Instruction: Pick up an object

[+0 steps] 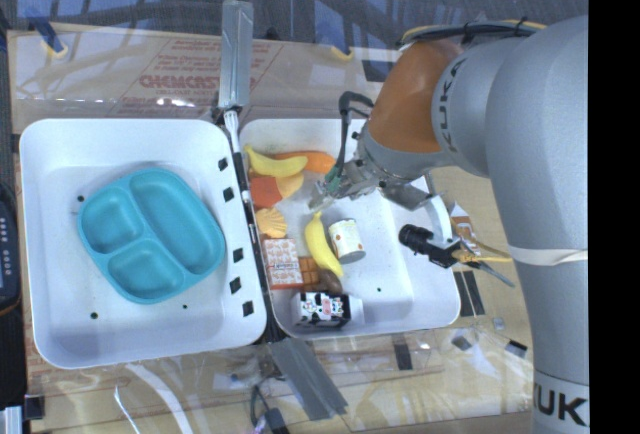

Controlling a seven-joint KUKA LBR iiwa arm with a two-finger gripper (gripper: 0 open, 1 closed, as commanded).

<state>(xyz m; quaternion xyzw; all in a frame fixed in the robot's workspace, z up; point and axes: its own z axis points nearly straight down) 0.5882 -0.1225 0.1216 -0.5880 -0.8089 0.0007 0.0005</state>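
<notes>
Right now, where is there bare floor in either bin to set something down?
Left bin: bare floor all around the blue divided plate, widest along the near edge. Right bin: bare patch right of the small can. Crowded along its left wall: bananas, snacks, black-and-white carton.

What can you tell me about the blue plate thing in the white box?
The blue tray looks like smooth, shiny turquoise plastic with rounded corners. Raised ridges split it into three compartments, one long and two smaller, and nothing lies in any of them. It lies flat and right side up, turned at a slant, on the floor of the left bin, about in its middle. It touches just the bin floor.
</notes>
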